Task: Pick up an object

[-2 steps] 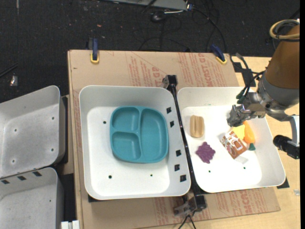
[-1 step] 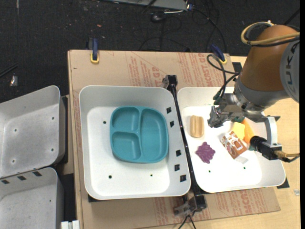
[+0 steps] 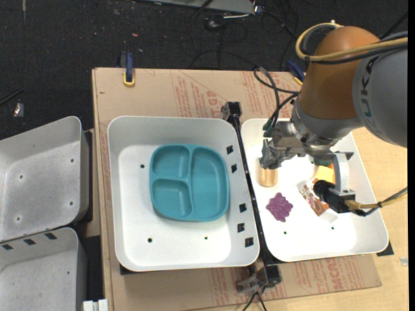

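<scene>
Two shallow white bins look like smooth moulded plastic with a soft sheen: the left bin [image 3: 123,238] and the right bin [image 3: 363,238]. A teal divided plate [image 3: 190,182] appears as matt plastic. The board [image 3: 175,89] beneath them looks like raw brown cardboard or fibreboard, dull and printed. A small cylinder [image 3: 267,176] shines like brass-coloured metal. The arm's orange band [image 3: 334,63] is glossy; its grey casing [image 3: 389,89] is smooth and satin.

My bench [image 3: 168,86], a brown board printed with red lettering; on it two shallow white bins side by side, left bin [image 3: 123,193] and right bin [image 3: 363,238]; a blue-and-yellow clamp [image 3: 129,69] at its far left edge
</scene>
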You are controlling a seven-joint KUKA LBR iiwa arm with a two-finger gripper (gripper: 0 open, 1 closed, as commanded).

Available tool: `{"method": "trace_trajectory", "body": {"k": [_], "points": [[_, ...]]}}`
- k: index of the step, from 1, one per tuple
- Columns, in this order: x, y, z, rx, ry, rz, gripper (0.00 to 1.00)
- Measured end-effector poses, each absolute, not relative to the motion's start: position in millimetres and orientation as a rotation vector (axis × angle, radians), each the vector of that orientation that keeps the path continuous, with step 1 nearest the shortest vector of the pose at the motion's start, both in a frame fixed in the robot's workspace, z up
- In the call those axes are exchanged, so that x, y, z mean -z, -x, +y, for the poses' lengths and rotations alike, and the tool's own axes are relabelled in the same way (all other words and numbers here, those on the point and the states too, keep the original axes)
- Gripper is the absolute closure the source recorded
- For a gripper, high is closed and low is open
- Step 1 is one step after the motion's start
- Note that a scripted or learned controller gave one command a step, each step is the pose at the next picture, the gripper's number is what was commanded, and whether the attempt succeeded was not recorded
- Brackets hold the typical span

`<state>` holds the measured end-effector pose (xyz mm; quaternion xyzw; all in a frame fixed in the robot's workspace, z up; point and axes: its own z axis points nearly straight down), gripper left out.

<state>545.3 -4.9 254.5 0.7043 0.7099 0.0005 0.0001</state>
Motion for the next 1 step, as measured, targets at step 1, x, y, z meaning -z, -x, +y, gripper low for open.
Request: {"method": "trace_trajectory", "body": {"k": [1], "points": [[-255.9, -550.5, 55.8, -0.003, -2.211, 2.233, 1.0]]}}
